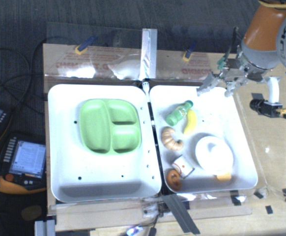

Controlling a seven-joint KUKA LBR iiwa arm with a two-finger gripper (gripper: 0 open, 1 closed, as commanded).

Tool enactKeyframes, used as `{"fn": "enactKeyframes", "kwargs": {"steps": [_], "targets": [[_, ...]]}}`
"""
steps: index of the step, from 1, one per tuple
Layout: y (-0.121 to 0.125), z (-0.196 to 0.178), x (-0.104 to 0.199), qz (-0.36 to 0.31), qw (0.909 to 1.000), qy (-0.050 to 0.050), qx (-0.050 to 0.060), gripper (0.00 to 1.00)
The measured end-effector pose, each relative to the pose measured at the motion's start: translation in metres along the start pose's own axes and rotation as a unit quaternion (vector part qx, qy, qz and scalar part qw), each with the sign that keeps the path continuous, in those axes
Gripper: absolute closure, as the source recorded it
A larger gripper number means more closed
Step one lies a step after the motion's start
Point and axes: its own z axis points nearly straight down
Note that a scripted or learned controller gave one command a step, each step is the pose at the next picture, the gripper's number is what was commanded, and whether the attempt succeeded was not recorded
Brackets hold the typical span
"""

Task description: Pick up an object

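The right bin (241, 132) holds a green bottle (178, 113), a yellow banana (190, 121), a croissant (171, 137), a white bowl turned over (212, 153), a small white box (183, 165), a brown donut (173, 179) and a small orange piece (223, 177). My gripper (217, 85) hangs over the bin's far right corner, above and to the right of the bottle. Its two fingers are spread apart with nothing between them.
A green divided plate (110, 125) lies in the left bin (64, 171). A metal divider post (148, 53) stands at the back between the bins. Cables and a handheld pendant (22, 159) lie off the bench to the left.
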Motion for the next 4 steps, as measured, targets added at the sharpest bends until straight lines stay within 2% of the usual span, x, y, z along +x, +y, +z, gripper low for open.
{"fn": "enactKeyframes", "kwargs": {"steps": [1, 2, 3, 4], "targets": [[0.024, 0.108, 0.036, -0.092, 0.9958, 0.0, 0.0, 0.0], [-0.02, 0.158, 0.02, -0.231, 0.9728, -0.009, -0.02, 0.0], [0.012, 0.171, 0.002, -0.24, 0.9707, -0.002, -0.005, 0.0], [0.032, 0.173, -0.006, -0.143, 0.9896, 0.008, 0.014, 0.0]]}}
